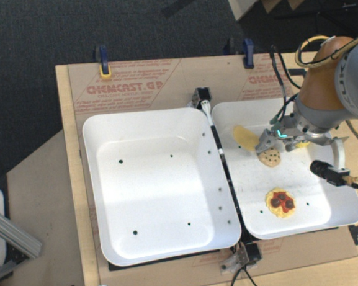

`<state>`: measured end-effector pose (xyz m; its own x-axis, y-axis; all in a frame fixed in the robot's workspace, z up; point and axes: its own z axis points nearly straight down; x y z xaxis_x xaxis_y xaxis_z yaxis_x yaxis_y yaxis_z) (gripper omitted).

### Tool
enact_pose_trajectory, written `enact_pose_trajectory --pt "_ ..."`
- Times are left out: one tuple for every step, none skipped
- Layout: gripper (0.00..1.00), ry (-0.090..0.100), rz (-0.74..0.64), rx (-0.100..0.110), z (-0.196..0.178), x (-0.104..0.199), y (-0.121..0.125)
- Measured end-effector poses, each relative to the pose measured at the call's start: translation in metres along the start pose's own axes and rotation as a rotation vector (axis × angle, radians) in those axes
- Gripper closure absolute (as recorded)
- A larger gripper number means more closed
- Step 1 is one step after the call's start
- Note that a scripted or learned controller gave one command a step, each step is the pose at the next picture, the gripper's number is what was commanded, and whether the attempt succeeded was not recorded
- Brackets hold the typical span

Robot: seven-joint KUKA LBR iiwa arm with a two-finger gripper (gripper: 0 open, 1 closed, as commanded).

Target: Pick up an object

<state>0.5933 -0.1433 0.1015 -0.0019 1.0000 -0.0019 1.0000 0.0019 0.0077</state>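
Bench (130,81): right bin (316,217) holds cookie (270,157), pizza (281,202).

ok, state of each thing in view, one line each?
gripper: low over the right bin, at the cookie; fingers hard to read
cookie: flat on the right bin floor, just under the gripper
yellow piece: lying in the right bin, left of the gripper
mini pizza: flat, toppings up, apart from the rest
right bin: holds all three items

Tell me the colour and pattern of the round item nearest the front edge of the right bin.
The round item is yellow with dark red spots on top, as the camera view shows.
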Motion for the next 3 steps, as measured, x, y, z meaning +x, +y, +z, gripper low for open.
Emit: enact_pose_trajectory --pt "1.00 -0.001 0.000 -0.003 -0.011 0.000 0.001" --pt "0.00 -0.001 -0.001 -0.002 -0.010 0.000 0.000" --pt "1.00 -0.002 -0.001 -0.005 -0.021 0.000 0.001"
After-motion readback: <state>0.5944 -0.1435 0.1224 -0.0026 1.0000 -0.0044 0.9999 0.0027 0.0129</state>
